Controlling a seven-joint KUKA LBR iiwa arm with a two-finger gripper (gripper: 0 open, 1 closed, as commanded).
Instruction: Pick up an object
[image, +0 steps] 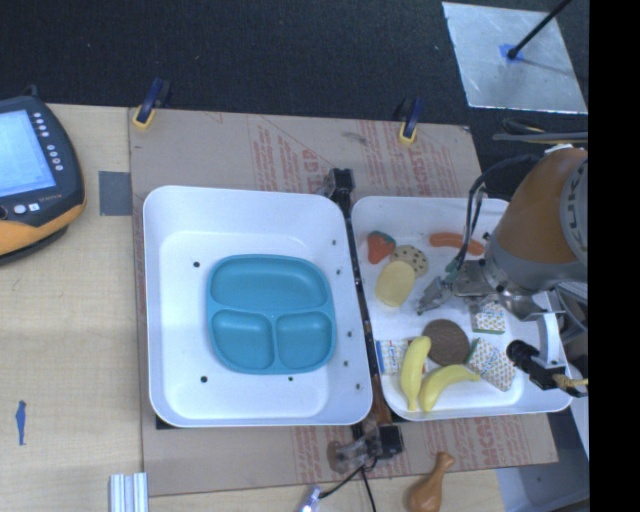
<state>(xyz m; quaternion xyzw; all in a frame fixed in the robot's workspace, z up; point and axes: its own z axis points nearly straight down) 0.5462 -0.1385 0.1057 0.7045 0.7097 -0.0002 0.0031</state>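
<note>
White plastic made up both shallow bins: the left bin (160, 300) carried a blue divided plate (270, 311), and the right bin (400, 207) held a scatter of toy food. The grey arm (540, 225), with its orange band, reached in from the right and hung over the right bin, its gripper (437, 297) pointing left and low above the bin floor. The metal fingers (432, 300) ended just right of a pale yellow oval piece (394, 284), near it but with a sliver of bin floor between; nothing lay between the fingers, and whether they stood wide or narrow could not be told from this slanted view. Above that yellow piece sat a speckled cookie (410, 259) and a red strawberry-like piece (380, 246), and an orange carrot (447, 240) lay farther right, partly behind the arm's cable. Below the gripper rested a brown round piece (447, 341), touching two yellow bananas (428, 374) at the bin's front edge. Small printed packets (491, 321) lay to the right of the brown piece, under the arm. A tablet-like pendant (25, 170) sat on the bench at the far left.
</note>
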